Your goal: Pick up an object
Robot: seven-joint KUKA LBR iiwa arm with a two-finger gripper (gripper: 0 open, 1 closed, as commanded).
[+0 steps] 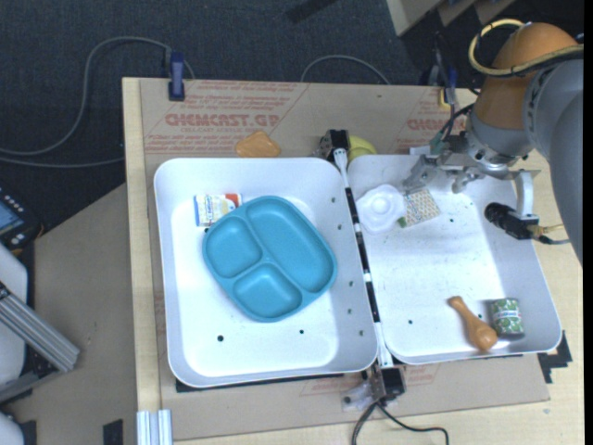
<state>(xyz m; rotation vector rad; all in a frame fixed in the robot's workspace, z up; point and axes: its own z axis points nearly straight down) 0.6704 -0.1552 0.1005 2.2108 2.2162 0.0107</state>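
My gripper [437, 169] hangs over the far part of the right bin [435, 276], reaching in from the upper right. Just below and to its left lies a small checkered packet [422, 207], partly tucked under the gripper. A white round lid [378, 208] sits beside the packet, near the bin's left wall. At the near right corner lie an orange-brown wooden pin [472, 322] and a small green can [507, 316]. In the left bin [185, 323], a blue divided plate [269, 258] lies with a small white carton [215, 208] at its far left edge.
Beyond the bins, on the brown board, sit an orange lump [258, 144], a small black part [334, 143] and a yellow-green object [360, 146]. The grey arm with its orange band [519, 72] fills the upper right.
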